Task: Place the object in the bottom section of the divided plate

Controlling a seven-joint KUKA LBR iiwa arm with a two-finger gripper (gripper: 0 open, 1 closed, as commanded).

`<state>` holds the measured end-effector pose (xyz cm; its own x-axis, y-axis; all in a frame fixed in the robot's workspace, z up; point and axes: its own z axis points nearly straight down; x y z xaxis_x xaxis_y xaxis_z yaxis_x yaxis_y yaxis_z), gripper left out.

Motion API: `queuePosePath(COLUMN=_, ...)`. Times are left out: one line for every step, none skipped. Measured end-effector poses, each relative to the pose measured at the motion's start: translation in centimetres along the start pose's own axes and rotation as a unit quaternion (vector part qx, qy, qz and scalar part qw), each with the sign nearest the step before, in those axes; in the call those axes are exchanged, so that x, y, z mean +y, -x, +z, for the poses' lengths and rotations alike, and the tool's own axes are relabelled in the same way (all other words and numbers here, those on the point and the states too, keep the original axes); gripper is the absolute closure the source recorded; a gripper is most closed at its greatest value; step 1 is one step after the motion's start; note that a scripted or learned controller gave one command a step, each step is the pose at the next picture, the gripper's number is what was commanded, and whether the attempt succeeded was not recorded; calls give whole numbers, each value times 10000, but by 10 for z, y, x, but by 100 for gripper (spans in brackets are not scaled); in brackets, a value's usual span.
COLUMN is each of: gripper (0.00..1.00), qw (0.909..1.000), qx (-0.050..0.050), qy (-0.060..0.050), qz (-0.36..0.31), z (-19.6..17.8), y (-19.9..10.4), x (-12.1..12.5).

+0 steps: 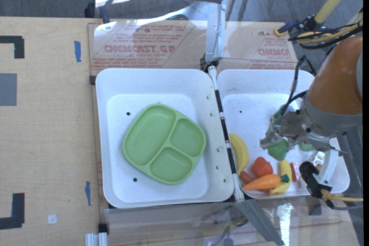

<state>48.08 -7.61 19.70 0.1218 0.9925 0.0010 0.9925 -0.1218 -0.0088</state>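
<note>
Gripper (281, 138) is down in the right bin (253, 86), over a green toy piece (278, 150) that sits right under its tip; can't tell if it's clenched or released, and nothing confirms a grasp. Other candidates lie just below-left: red piece (262, 166), carrot (262, 182), banana (240, 150), all near the bin's front edge. Green divided plate (164, 143) in the left bin (153, 83) has all 3 sections bare. Judgement: pick not confirmed, transfer and place not yet done.
</note>
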Motion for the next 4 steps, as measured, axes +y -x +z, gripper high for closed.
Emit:
queuePosePath(gripper=100, qw=10000, qx=-9, qy=4, qz=40, z=-1, y=-83, x=-11)
queuePosePath(gripper=100, qw=9989, qx=-19, qy=19, qz=466, z=15, y=-161, x=94)
queuePosePath(gripper=100, qw=9993, qx=-24, qy=32, qz=-383, z=-21, y=-225, x=96)
queuePosePath(gripper=100, qw=9999, qx=-24, qy=31, qz=156, z=-28, y=-285, x=95)
